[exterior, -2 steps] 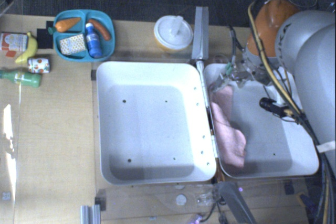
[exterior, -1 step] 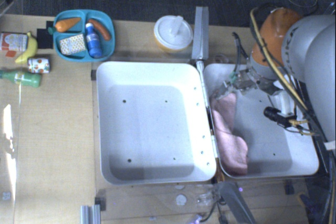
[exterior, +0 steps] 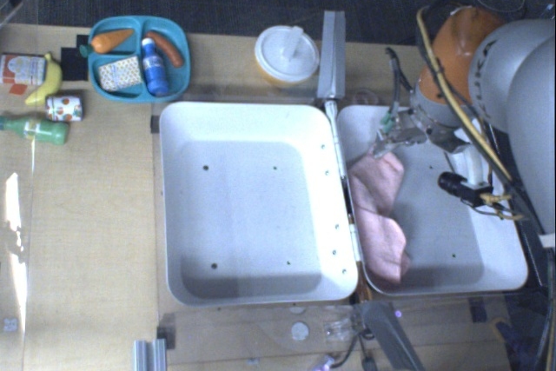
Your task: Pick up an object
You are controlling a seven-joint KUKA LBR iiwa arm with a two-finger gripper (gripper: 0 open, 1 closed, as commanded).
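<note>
A pink cloth (exterior: 379, 213) lies crumpled along the left wall of the right bin (exterior: 460, 269), running from the bin's upper left toward its lower left corner. My gripper (exterior: 393, 137) hangs low at the cloth's upper end, right against the fabric. The grey arm with its orange band (exterior: 456, 39) comes in from the upper right. The wrist and cables hide how the gripper meets the cloth.
The left bin (exterior: 252, 195) sits beside it, across a shared rim. Beyond the bins stand a white lidded cup (exterior: 287, 55), a metal bracket (exterior: 330, 56) and a blue tray (exterior: 139, 58) of toy food. A banana (exterior: 45, 81), a can (exterior: 63, 108) and a green bottle (exterior: 35, 129) lie far left.
</note>
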